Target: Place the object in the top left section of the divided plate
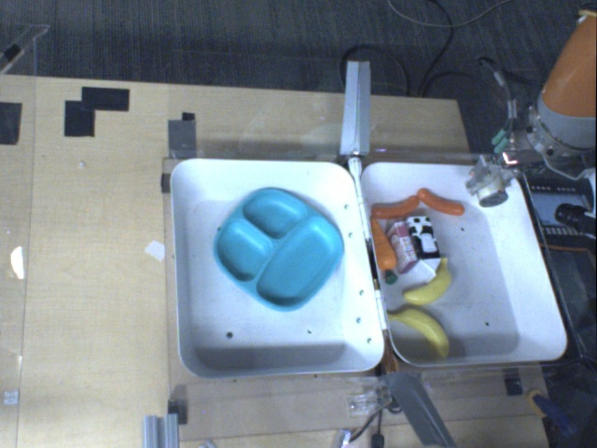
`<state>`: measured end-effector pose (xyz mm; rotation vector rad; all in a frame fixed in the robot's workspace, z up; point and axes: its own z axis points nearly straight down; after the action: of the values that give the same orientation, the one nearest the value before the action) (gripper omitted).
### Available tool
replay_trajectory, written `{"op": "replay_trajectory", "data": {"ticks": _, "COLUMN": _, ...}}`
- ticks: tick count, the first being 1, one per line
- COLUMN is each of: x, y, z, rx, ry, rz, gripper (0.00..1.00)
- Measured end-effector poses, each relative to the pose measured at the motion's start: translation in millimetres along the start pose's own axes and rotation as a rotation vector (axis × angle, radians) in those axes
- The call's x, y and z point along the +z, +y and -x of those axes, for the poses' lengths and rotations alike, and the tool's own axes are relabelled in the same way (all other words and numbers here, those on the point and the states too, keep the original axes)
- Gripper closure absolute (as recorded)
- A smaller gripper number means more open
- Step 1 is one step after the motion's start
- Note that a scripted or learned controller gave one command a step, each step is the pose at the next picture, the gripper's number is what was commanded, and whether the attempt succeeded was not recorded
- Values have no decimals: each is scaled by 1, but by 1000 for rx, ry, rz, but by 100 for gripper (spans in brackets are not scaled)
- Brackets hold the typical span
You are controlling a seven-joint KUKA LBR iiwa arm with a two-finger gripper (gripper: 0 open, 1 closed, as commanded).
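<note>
A blue divided plate [280, 246] lies in the left white bin [201, 339], its three sections bare. The right bin [536, 320] holds an orange sausage [422, 202], a carrot [385, 247], a small pink and white carton [414, 244] and two yellow bananas [431, 287] [424, 329]. My gripper [488, 184] hangs over the right bin's far right corner, apart from all of these objects, with the orange-banded wrist [571, 82] above it. Nothing shows under it.
A metal divider post [356, 110] stands at the back between the two bins. Black cables [448, 12] run across the dark floor behind the bench. Black markers [93, 108] sit on the wooden bench at the left.
</note>
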<state>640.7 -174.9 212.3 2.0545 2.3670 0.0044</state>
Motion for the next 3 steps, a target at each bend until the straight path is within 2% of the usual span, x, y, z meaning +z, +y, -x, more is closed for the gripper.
{"op": "replay_trajectory", "data": {"ticks": 1, "x": 20, "y": -61, "z": 22, "rx": 77, "ry": 1, "rz": -3, "gripper": 100}}
{"op": "replay_trajectory", "data": {"ticks": 2, "x": 110, "y": -110, "z": 15, "rx": -23, "ry": 3, "rz": -3, "gripper": 100}}
{"op": "replay_trajectory", "data": {"ticks": 3, "x": 110, "y": -110, "z": 15, "rx": -23, "ry": 2, "rz": -2, "gripper": 0}}
